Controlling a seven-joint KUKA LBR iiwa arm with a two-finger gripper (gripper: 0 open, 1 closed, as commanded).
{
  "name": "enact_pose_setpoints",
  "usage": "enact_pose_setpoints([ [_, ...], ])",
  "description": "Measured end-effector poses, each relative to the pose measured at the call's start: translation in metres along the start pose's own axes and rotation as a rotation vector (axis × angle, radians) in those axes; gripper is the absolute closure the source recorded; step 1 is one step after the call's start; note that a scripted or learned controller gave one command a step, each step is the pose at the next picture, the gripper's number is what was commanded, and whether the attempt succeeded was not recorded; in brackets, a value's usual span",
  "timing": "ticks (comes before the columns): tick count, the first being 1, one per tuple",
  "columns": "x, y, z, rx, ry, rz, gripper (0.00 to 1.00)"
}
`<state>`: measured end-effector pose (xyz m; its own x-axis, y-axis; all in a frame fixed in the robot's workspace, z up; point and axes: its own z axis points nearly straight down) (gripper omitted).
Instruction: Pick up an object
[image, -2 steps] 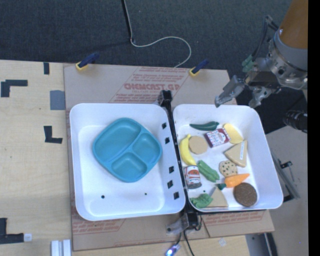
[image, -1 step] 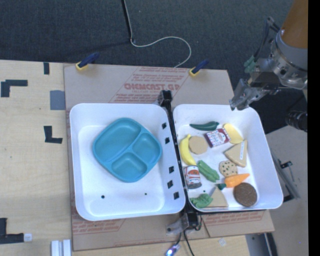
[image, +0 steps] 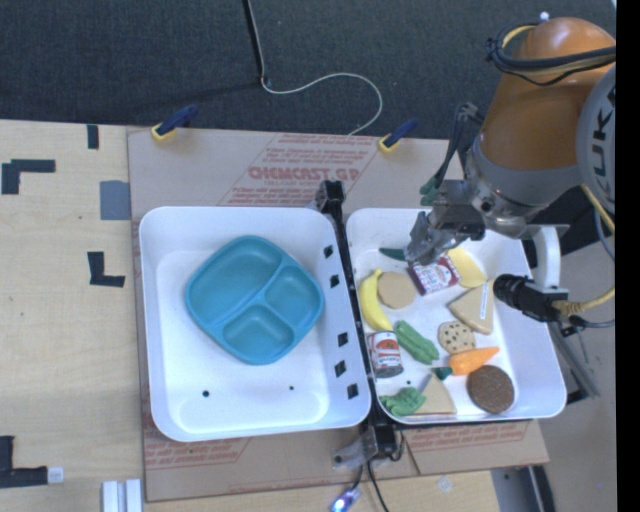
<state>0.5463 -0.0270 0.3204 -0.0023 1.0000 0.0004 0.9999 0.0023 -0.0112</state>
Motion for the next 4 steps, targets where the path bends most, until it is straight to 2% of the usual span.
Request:
enact_pose_setpoints([
  [1, 0.066, 0.005, 0.076, -0.002, 0.001, -0.004, 1.00],
  [2, 0.041, -0.040, -0.064, -0.023, 0.001, 0.002, 1.00],
  [3, 0.096, -0.064, -0.010, -0.005, 0.000, -0.003, 1.00],
  [4, 0.079, -0.064, -0.170, -0.030, 0.002, 0.001, 1.00],
])
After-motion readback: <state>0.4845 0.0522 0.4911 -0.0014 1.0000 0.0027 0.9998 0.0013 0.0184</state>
